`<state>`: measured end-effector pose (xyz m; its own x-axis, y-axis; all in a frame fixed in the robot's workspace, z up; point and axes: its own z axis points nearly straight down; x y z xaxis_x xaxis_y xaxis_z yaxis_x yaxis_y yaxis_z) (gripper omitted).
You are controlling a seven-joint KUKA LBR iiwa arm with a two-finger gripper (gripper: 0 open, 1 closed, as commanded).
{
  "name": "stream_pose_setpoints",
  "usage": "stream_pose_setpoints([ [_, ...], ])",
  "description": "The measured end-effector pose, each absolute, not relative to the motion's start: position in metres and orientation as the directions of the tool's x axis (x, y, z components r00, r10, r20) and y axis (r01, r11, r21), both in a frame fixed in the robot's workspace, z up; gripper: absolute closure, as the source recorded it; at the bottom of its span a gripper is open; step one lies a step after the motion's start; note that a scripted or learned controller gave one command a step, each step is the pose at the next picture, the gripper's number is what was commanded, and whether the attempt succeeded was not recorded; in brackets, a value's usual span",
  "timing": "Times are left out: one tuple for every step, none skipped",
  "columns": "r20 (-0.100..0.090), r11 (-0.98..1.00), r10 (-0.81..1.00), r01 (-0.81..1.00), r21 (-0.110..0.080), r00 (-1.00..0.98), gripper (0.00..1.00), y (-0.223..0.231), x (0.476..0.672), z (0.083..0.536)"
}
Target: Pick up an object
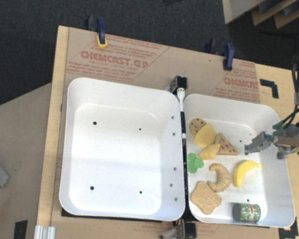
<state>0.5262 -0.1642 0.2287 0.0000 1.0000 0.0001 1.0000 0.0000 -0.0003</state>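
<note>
All the objects lie in the right bin (279, 187), none lifted. A round tan cracker (196, 125) sits farthest back, with a yellow lemon-like piece (205, 134) against it and a smaller yellow wedge (209, 151) just in front. A brown waffle triangle (226, 145) lies beside these. A green leafy piece (194, 163) rests near the left wall. A croissant (220, 177) curves mid-bin, a banana (245, 172) to its right. A tan toast slice (205, 198) lies flat at the front, and a green can (247, 212) lies on its side near the front rim.
</note>
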Motion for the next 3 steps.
stream_pose_setpoints([
  [0.003,0.004,1.000,1.000,-0.002,-0.004,0.00,-0.110,0.536,0.080],
  [-0.003,0.006,1.000,1.000,0.011,-0.006,0.00,-0.101,0.645,0.086],
  [-0.001,0.002,1.000,1.000,0.003,-0.002,0.00,-0.105,0.647,0.085],
])
